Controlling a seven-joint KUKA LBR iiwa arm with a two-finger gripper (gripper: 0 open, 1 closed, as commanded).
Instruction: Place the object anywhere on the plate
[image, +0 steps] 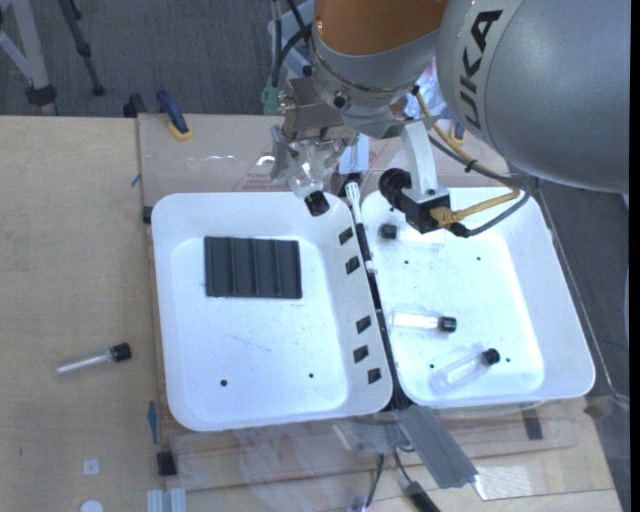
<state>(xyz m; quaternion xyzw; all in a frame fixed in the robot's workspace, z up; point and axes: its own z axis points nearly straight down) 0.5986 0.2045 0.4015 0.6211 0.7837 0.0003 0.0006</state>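
gripper (308, 180) over left bin's (180, 400) far edge, clear black-capped vial (311, 190) between its fingers.
ribbed dark rectangular plate (253, 267) lies flat, smooth white floor around it.

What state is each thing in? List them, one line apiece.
Gripper: at the left bin's top edge, shut on a black-capped vial.
Ridged dark plate: flat in the left bin, nothing on it.
Upper vial: lying in the right bin.
Lower vial: lying in the right bin.
Stray vial: lying on the bench, left of the bins.
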